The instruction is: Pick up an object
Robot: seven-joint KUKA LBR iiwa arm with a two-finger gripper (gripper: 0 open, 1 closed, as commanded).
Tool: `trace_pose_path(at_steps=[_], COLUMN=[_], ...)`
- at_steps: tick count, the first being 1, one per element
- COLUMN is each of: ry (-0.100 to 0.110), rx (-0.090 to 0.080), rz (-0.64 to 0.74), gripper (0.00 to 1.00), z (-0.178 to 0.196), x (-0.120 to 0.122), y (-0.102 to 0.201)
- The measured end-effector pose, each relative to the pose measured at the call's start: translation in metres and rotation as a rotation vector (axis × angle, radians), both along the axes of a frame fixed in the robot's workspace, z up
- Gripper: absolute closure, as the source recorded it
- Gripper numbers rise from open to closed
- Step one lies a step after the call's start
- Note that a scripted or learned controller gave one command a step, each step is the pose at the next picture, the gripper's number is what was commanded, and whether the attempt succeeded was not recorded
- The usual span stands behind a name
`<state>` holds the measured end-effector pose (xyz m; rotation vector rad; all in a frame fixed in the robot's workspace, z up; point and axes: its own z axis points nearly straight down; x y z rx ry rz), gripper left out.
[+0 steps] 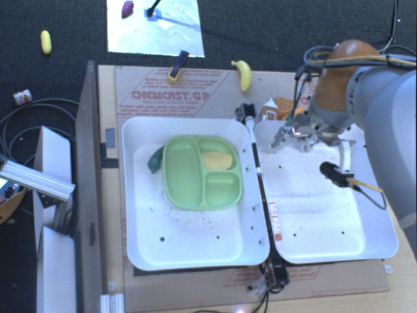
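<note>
The left bin (189, 240) holds a green divided plate (195, 181). A yellow piece (217, 160) lies in the plate's upper right compartment. A dark green thing (155, 160) lies against the plate's left edge. My gripper (294, 139) hangs low over the far left part of the right bin (326, 233), with nothing seen in it. An orange and white thing (276, 109) stands just beyond that bin's far rim, close to the gripper.
A yellow banana (244, 75) and a blue and yellow tool (176, 67) lie on the cardboard behind the bins. A black divider (258, 175) runs between the two bins. The arm (378, 103) covers the right bin's far right corner.
</note>
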<state>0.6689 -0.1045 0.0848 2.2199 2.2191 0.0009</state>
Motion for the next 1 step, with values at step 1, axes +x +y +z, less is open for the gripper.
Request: trace_pose_path(at_steps=[1], ry=[-0.001], rx=[0.0], rz=[0.001], gripper=[0.0], z=[0.0007], x=[0.0004], y=[-0.0023])
